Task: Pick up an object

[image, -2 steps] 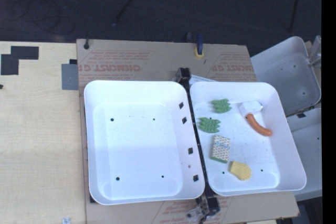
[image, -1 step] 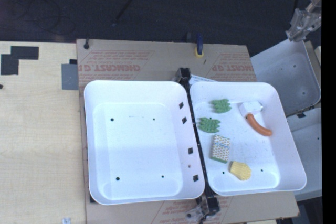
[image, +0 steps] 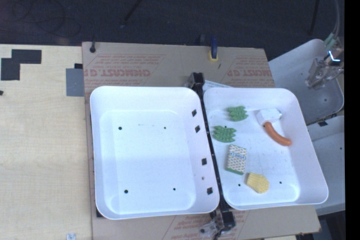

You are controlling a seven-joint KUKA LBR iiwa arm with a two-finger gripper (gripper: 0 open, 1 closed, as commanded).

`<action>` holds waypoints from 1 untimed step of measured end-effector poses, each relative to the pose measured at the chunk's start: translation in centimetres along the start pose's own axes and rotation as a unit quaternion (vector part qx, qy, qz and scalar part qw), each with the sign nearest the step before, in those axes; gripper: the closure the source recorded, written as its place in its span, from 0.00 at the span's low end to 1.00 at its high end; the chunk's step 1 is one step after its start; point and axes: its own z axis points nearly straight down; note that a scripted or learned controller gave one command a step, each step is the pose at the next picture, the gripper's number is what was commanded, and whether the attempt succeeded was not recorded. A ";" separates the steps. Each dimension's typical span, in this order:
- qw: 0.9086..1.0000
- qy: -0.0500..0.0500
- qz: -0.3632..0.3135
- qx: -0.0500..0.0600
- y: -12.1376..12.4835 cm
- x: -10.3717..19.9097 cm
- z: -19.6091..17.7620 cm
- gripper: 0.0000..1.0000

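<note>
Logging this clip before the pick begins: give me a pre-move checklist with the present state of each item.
1. Objects present in the right bin: ok, five lie there.
2. Orange sausage-shaped piece free to grasp: not ok, it touches the white piece.
3. Yellow piece lies apart from the others: ok.
4. Two green pieces apart from each other: ok.
5. Patterned block clear of the bin walls: ok.
6. Jaws open: cannot tell.

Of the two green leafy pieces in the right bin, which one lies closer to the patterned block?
The lower green piece, just above the patterned block near the bin divider. The other green piece lies farther up the right bin.
</note>
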 end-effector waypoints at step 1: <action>1.000 0.000 0.003 0.000 -10.0 -5.0 5.6 1.00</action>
